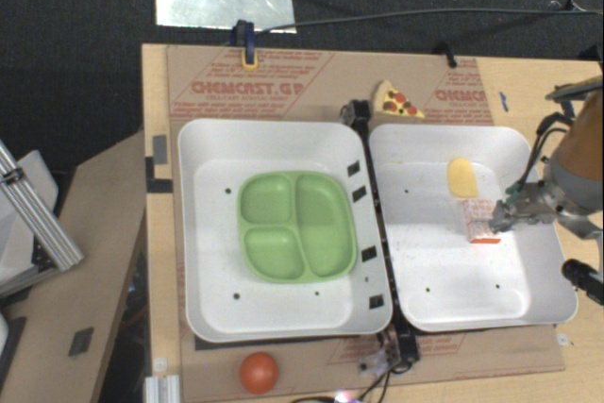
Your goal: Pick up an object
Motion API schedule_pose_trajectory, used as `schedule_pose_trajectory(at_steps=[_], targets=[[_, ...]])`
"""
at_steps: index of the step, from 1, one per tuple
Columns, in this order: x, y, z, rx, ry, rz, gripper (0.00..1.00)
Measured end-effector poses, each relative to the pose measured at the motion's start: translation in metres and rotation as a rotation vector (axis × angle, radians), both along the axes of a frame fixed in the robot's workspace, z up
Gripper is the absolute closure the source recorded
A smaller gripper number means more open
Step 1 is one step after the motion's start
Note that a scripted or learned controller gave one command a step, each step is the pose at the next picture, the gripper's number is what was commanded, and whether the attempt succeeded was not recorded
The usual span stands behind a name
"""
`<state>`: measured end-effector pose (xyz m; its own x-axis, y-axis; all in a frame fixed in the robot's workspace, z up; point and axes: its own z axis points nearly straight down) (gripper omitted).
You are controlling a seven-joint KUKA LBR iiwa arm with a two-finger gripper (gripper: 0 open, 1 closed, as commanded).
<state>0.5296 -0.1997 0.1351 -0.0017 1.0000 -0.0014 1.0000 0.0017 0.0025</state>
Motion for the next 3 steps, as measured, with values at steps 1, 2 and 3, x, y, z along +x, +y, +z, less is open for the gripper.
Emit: schedule_pose_trajectory(at_steps=[1, 2, 3], targets=[[-0.001, 0.002, 0.064, -0.001, -0.006, 0.003, 1.00], [-0.007, -0.001, 0.125, -0.002, -0.006, 0.003, 1.00], [-0.005, -0.001, 0.146, -0.001, -0.003, 0.003, 1.00]])
